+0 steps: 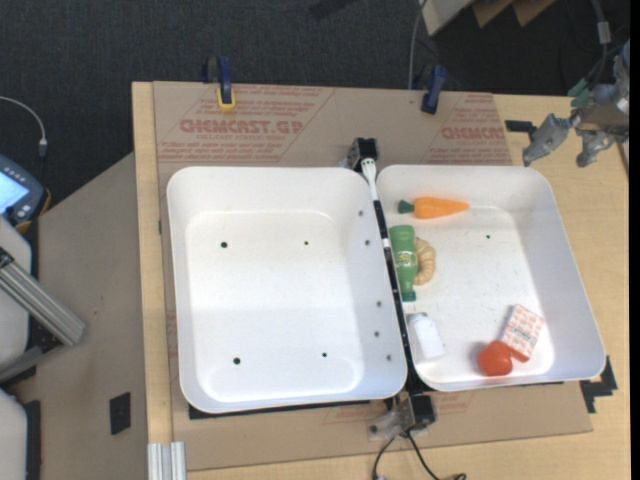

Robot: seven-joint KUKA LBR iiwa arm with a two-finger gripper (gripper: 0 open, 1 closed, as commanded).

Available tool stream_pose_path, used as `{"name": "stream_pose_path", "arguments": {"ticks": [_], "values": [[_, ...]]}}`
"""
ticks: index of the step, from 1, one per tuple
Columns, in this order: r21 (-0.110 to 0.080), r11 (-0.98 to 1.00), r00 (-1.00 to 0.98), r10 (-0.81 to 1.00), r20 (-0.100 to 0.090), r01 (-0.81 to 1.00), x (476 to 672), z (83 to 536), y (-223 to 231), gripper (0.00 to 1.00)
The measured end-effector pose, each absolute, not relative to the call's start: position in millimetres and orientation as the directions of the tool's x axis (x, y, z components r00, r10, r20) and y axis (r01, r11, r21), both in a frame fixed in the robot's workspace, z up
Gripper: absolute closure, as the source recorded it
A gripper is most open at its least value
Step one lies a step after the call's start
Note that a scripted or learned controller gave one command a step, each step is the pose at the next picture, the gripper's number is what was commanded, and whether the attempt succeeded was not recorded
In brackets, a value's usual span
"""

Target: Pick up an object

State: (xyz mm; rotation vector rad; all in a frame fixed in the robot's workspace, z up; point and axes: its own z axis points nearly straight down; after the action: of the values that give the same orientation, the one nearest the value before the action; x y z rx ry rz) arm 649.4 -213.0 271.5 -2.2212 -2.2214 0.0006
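The right bin (560, 228) holds several objects. An orange carrot (438, 207) lies near its far left corner. Below it a green bottle (403, 260) lies along the left wall, with a tan curved piece (428, 262) beside it. A small white block (427, 336) sits near the front left. A red ball (495, 359) and a pink-and-white carton (523, 330) rest at the front right. My gripper (563, 144) hangs open above the bench beyond the bin's far right corner, with nothing between its fingers.
The left bin (190, 268) stands beside the right one, with a black divider strip (383, 253) between them. Two clamps (224, 86) (433, 88) hold the cardboard sheet at the far edge. A cable runs out at the front (400, 438).
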Motion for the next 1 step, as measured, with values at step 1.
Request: {"name": "stream_pose_path", "arguments": {"ticks": [1], "values": [[0.004,0.001,-0.001,1.0,-0.002,1.0,650.1,282.8,-213.1,1.0]]}}
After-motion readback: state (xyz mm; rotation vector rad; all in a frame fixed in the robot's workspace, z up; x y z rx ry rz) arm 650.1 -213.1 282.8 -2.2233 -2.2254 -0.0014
